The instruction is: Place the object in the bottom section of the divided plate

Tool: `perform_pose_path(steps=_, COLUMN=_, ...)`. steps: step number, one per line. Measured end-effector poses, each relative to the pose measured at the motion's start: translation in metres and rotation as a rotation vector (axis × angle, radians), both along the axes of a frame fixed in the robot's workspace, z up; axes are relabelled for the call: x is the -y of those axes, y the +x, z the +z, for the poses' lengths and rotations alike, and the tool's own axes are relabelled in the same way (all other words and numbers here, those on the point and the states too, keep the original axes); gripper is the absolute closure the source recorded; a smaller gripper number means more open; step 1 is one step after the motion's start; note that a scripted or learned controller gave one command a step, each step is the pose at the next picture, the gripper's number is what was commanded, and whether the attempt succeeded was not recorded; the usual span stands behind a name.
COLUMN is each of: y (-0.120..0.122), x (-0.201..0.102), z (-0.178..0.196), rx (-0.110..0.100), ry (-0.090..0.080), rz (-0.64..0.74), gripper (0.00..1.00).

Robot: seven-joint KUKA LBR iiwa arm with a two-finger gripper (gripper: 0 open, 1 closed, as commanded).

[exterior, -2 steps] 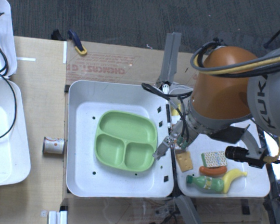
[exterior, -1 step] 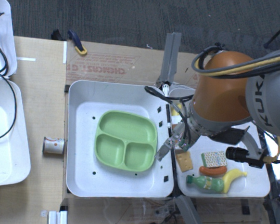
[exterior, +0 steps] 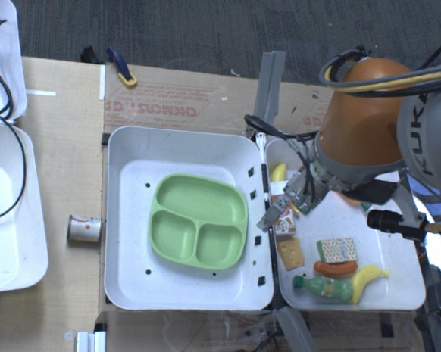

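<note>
Counter (exterior: 61,166) of pale wood, cardboard taped at the rear, dark carpet beyond. Near right bin (exterior: 393,299) held banana (exterior: 369,280), green bottle (exterior: 323,287), cracker (exterior: 291,253). Divided plate (exterior: 199,221) lay in left bin (exterior: 127,202). Gripper (exterior: 281,213) over the bins' divide; fingers' state unreadable, small carton (exterior: 284,225) just below. Arm hid bin's rear.

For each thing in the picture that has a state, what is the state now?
Divided plate: lying flat in the left bin, nothing in its three sections.
Pincer: low over the right bin, near the wall between the bins.
Banana: lying in the right bin.
Green bottle: on its side, next to the banana.
Cracker: flat in the right bin.
</note>
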State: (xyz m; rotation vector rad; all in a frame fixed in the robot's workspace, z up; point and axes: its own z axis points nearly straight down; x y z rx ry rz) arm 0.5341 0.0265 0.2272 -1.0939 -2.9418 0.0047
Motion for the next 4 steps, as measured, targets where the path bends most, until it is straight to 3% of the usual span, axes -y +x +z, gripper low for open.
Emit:
perform_pose_path(steps=1, y=0.014, x=-0.014, z=-0.039, rx=-0.002, ry=0.001, rz=0.133, gripper=0.0)
perform_pose_path(steps=2, y=0.015, x=-0.013, z=-0.033, rx=-0.005, ry=0.001, rz=0.129, gripper=1.0)
perform_pose_path(steps=3, y=0.007, x=-0.071, z=-0.016, rx=0.001, ry=0.001, rz=0.221, gripper=1.0)
perform_pose_path(steps=4, y=0.009, x=-0.07, z=-0.01, rx=-0.002, ry=0.0, rz=0.219, gripper=1.0)
